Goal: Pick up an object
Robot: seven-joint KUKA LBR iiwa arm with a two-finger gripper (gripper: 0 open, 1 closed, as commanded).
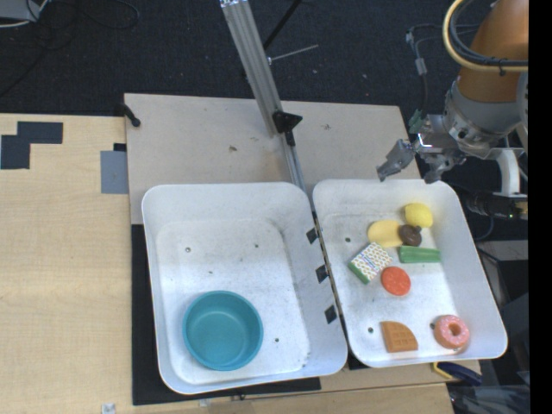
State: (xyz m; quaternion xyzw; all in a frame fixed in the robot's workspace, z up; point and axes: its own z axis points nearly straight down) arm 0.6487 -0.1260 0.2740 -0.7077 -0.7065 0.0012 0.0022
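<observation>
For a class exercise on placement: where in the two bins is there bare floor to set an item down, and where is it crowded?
Left bin: bare floor behind and right of the teal bowl. Right bin: bare along its left side and between the red disc and the orange biscuit. Crowded around the yellow pieces, green block and checkered block.

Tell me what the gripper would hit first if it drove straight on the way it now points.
The gripper points left and slightly down, over the far rim of the right bin. Going straight on, it would probably meet that rim or the bare floor beside it first. Depth is unclear from this view, so it might pass above the rim.
</observation>
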